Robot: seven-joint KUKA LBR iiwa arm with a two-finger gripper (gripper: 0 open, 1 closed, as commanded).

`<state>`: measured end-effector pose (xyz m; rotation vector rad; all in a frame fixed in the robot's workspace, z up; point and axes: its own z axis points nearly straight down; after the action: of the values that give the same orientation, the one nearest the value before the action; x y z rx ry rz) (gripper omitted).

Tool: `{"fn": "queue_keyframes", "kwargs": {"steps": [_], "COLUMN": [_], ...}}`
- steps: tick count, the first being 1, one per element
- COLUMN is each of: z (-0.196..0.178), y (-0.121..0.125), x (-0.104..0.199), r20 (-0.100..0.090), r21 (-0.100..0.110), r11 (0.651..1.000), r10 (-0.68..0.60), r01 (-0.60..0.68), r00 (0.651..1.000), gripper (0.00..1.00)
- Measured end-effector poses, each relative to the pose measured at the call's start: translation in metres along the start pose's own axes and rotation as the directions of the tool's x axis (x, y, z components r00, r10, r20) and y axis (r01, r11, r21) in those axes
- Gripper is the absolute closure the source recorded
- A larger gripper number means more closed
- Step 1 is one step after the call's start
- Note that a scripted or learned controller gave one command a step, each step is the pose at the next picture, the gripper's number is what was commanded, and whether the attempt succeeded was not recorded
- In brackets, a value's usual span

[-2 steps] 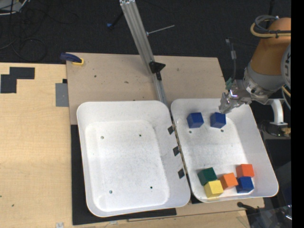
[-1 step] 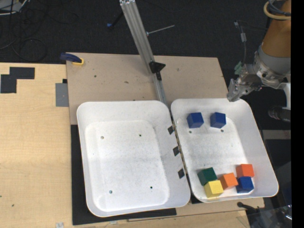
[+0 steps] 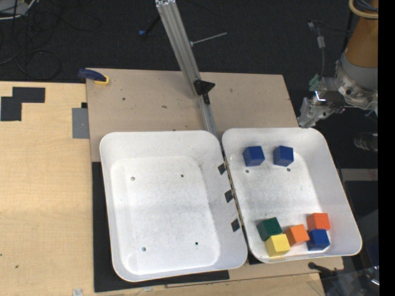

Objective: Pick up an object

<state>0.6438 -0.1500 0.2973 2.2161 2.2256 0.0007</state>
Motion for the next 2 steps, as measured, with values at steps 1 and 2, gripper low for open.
{"fn": "queue_keyframes", "kwargs": {"steps": [1, 2], "z": [0.000, 0.007], "y": [0.003, 0.000], "x": [0.052, 0.096], "r20": [-0.002, -0.002], "r21": [0.004, 0.006], "r11": [1.000, 1.000], "r10": [0.001, 0.002], "r01": [-0.001, -0.002], "r00": [1.000, 1.000], "gripper": [1.00, 1.00]}}
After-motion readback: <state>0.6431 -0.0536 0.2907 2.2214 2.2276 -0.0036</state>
